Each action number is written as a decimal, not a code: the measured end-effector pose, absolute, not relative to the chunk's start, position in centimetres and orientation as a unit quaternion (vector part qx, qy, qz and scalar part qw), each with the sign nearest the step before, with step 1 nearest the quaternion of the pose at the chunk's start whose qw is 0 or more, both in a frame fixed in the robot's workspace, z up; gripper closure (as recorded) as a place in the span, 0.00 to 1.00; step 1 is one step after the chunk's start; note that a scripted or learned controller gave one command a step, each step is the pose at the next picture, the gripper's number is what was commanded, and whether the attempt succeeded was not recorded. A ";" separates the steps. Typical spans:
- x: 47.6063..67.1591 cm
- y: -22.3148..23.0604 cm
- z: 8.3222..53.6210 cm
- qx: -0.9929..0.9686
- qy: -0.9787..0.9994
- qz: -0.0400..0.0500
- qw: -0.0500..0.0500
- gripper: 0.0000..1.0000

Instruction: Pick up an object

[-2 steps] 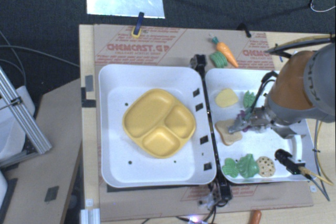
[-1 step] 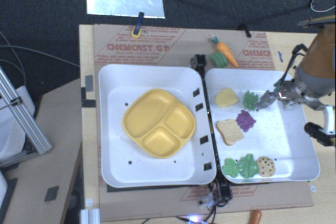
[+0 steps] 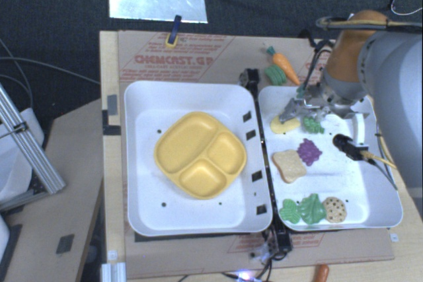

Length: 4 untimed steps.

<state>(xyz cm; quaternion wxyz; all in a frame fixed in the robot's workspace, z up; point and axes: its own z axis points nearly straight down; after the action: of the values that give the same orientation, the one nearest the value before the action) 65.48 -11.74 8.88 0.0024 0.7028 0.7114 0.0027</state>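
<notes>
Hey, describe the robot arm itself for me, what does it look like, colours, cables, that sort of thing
The arm is a thick, rounded grey body with an orange band above the wrist. It ends in a small metallic silver gripper. Thin dark cables run along the wrist toward the gripper, and a black cylindrical part juts out beneath the arm.

The grey arm [image 3: 390, 69] with its orange band runs off the right edge. Its metal tool [image 3: 295, 111] is too small and cluttered to read, and it overlaps the pale yellow toy piece [image 3: 283, 125] beneath. An orange item [image 3: 321, 272] is cut by the bottom edge.
</notes>
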 end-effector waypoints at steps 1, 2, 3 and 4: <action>53.1 -19.4 9.6 0.710 0.704 -0.002 -0.002 0.00; 53.9 -18.9 10.8 0.706 0.708 0.001 0.003 1.00; 49.1 -13.3 8.7 0.705 0.709 0.000 -0.003 1.00; 48.7 -8.9 11.3 0.704 0.710 0.001 0.000 1.00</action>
<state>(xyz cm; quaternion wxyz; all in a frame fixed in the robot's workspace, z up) 48.70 -8.89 11.27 -0.0004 0.7044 0.7098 0.0012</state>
